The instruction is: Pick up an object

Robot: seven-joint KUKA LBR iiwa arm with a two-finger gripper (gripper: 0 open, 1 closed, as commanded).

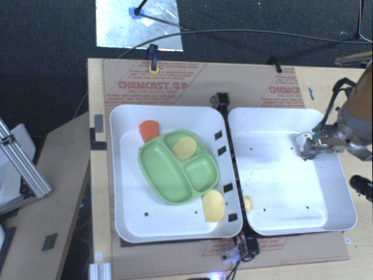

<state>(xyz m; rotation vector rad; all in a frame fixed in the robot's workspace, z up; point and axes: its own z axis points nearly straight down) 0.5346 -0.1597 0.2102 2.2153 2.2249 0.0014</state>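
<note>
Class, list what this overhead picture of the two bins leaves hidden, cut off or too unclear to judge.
- Gripper, camera view: too small and blurred to judge its state.
- Arm: cut off by the picture's right edge.
- Orange object: partly hidden behind the green divided tray; its shape is unclear.
- Small yellow piece in the right bin: too small to identify.
- Yellow object by the tray: contact with it is unclear.

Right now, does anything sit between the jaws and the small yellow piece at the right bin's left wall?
Nothing visible does. The gripper hangs over the right bin near its right side, and bare white floor runs from there to the small yellow piece by the divider.
</note>
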